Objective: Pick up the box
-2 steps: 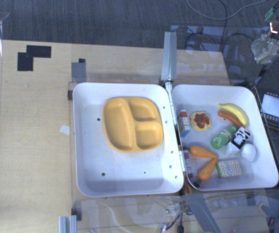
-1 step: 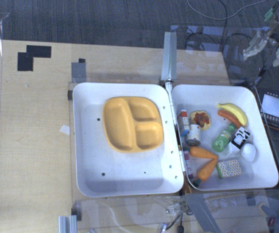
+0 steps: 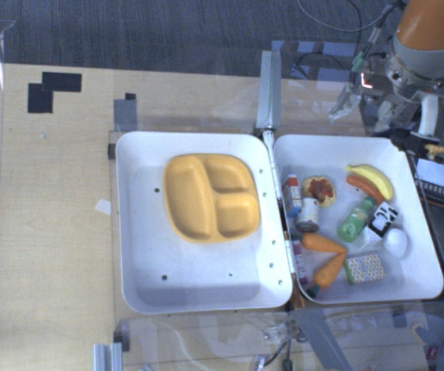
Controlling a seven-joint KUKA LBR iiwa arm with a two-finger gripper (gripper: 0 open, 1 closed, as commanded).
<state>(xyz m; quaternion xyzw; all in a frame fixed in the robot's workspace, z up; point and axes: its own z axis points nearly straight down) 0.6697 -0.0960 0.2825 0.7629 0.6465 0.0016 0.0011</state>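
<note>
Camera view: gripper [image 3: 392, 91] above right bin [image 3: 416, 230], perhaps touching nothing.

Yellow tray [image 3: 210, 197] left bin; banana [image 3: 372, 179], 2 carrots [image 3: 323, 256] right.

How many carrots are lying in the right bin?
2. One carrot lies near the middle of the right bin; the other carrot lies just below it, near the box. More may be hidden.

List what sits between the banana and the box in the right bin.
In the camera view, between the banana and the box lie the green bottle and a black-and-white cube, with a white egg just to the side.
</note>
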